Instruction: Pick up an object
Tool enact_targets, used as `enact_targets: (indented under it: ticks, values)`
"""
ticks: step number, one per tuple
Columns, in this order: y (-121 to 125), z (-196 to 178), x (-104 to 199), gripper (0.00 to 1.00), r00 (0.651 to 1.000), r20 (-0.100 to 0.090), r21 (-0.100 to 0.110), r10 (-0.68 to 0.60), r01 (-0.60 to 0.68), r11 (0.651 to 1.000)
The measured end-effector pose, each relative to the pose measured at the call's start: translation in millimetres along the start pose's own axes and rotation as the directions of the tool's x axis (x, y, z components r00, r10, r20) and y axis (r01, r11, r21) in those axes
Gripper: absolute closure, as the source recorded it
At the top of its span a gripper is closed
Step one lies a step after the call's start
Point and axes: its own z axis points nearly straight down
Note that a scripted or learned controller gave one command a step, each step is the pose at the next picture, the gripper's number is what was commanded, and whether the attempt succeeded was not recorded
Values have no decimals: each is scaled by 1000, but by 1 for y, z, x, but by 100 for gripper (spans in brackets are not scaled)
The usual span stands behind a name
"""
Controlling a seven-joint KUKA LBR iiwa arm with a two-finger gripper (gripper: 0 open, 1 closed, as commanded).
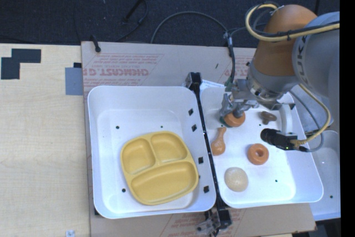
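Jaws sit low in the right bin (310,188), directly over a small orange piece (235,120). From this slant I cannot tell whether they are spread or already pinching it.

From left to right, the left bin (102,119) holds a yellow divided plate (160,166). Past the divider lie an orange drumstick-shaped toy (218,142), the small orange piece near the right bin's upper left, a pale ball (236,179), an orange ring (258,154) and a small brown bit (269,116).

The orange piece looks like the target. A good grasp would probably close across its middle, low enough to catch under its widest part. The lift should then go straight up, clear of the drumstick toy just below.

The piece appears squat and roundish, partly hidden, with no evident long axis or heading, so wrist angle should matter little.
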Motion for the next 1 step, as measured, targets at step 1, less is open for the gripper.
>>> enact_targets:
  ticks: [1]
  values:
    - [6, -10, 45, 100, 1000, 1, -2, 0, 0, 1000]
